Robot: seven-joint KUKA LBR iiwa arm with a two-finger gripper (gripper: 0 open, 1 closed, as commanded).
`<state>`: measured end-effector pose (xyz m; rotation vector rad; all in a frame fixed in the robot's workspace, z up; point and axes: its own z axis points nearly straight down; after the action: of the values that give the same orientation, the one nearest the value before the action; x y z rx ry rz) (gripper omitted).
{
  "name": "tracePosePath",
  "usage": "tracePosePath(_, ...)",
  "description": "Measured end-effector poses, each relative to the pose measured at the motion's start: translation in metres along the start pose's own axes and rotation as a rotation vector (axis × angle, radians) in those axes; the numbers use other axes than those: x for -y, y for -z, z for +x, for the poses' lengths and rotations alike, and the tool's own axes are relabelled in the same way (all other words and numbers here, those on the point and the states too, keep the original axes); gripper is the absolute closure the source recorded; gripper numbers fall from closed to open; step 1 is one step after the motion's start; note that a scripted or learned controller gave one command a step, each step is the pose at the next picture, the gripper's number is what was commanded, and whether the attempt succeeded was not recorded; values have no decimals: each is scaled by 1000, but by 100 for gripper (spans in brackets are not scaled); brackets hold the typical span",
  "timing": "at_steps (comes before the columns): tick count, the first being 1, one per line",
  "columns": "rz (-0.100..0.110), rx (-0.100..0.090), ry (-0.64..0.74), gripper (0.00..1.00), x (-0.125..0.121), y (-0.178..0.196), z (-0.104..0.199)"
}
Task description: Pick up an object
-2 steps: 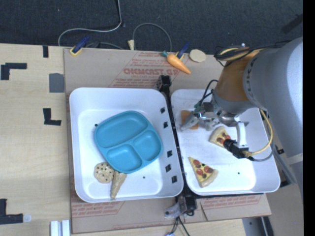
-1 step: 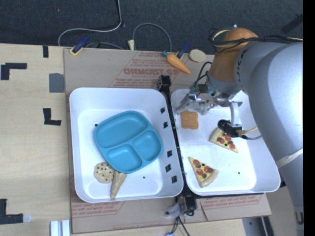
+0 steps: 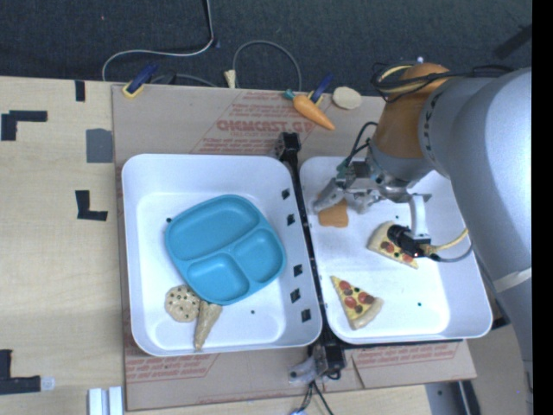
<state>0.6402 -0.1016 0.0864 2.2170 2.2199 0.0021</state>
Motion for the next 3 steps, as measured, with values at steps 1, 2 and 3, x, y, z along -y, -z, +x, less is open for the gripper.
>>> tracePosePath(1, 7, -1, 1, 0, -29, -1, 3)
tracePosePath(2, 1, 0, -1, 0, -8, 0, 3)
tracePosePath(3, 0, 3, -2, 100, -8, 11, 1)
